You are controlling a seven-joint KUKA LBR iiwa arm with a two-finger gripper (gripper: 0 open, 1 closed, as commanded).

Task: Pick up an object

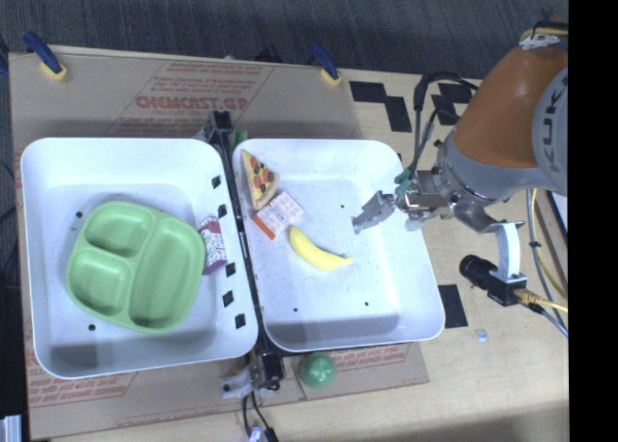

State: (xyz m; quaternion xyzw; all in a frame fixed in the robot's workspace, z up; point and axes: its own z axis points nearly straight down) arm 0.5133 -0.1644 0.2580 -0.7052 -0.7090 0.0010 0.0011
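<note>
Banana (319, 251) lies mid-bin, away from walls; tool (371, 213) hovers just beside, finger state unclear.

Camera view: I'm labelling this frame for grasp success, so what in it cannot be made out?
- Gripper: blurred and small, so its finger state is unreadable.
- Small packet beside the green tray: print too small to read.
- Arm: cut off by the picture's right side.
- Green ball: partly hidden behind the right bin.
</note>
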